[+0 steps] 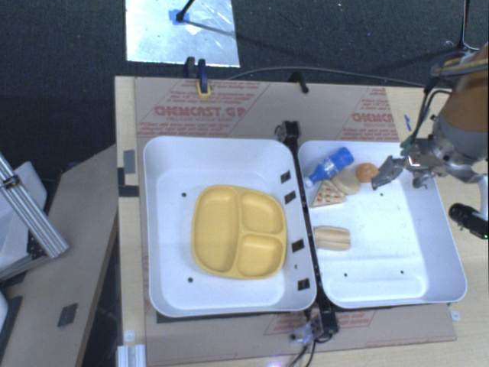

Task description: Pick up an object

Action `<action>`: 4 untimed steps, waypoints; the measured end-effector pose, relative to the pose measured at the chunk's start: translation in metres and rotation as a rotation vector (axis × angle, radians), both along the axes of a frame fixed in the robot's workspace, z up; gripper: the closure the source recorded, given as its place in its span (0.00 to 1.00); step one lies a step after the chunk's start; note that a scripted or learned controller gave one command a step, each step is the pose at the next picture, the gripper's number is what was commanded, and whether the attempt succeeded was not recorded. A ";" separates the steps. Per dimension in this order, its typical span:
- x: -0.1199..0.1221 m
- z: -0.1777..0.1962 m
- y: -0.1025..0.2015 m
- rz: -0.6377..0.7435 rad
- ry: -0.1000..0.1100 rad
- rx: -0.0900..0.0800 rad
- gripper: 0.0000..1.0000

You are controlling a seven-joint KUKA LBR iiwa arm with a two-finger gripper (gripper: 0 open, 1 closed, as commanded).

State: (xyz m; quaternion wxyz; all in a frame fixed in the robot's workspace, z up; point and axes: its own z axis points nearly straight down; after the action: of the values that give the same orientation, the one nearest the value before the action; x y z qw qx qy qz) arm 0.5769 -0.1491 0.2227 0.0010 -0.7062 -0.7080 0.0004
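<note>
Gripper hangs over the right bin's far right part; from my feed I can't tell how it's set, nothing visibly in it. Near to far in that bin: a tan bread roll lying alone mid-bin, then a pizza slice, a pale round piece touching it, an orange ball just beside the gripper, and a blue bottle tilted at the far left corner. Left bin holds 1 yellow tray with 3 compartments, flat in the middle.
</note>
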 end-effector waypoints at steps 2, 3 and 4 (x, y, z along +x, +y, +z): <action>0.000 -0.106 0.000 -0.001 0.001 0.000 0.00; 0.002 -0.092 -0.001 0.000 -0.004 -0.002 1.00; 0.004 -0.028 -0.007 0.001 -0.010 -0.003 1.00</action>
State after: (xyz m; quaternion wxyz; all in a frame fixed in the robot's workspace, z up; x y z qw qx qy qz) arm 0.5812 -0.1563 0.1943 -0.0034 -0.7060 -0.7082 -0.0019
